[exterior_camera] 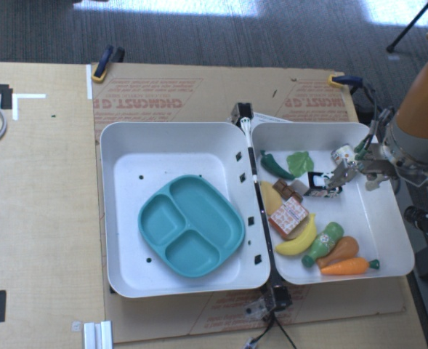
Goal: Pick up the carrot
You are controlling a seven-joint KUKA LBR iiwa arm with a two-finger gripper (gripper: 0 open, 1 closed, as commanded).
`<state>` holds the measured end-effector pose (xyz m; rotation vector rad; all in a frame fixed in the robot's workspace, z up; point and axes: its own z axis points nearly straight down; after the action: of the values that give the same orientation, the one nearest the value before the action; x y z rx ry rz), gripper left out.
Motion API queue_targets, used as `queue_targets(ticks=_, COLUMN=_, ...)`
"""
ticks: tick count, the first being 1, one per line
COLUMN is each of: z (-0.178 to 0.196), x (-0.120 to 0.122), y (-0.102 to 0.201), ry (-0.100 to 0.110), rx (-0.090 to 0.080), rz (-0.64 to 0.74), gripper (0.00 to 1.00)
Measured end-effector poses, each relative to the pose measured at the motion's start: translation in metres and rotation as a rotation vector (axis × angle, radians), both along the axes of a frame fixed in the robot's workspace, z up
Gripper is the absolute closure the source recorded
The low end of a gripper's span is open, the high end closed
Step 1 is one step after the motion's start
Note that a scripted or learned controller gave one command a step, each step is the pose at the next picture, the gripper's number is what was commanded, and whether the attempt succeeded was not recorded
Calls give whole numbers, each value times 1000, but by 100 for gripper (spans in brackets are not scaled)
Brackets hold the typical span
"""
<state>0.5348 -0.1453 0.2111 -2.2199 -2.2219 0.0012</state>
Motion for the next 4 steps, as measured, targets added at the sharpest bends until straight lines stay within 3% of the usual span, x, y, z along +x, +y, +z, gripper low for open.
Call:
queue_targets(ticks=1, z=-55, x=-56, y=13, ry=-1, rx=1, rz=552, gripper=0)
queue_targets(ticks=2, z=-119, x=-57, y=41, ry=-1, rx=1, rz=621, gripper=0)
queue_targets(ticks=3, z=-119, x=1, y=24, ry=-2, rx=0, rz=531, gripper=0)
queue_targets(ticks=4, z=-118, x=-57, y=-11, ry=-3, rx=0, rz=757, gripper=0)
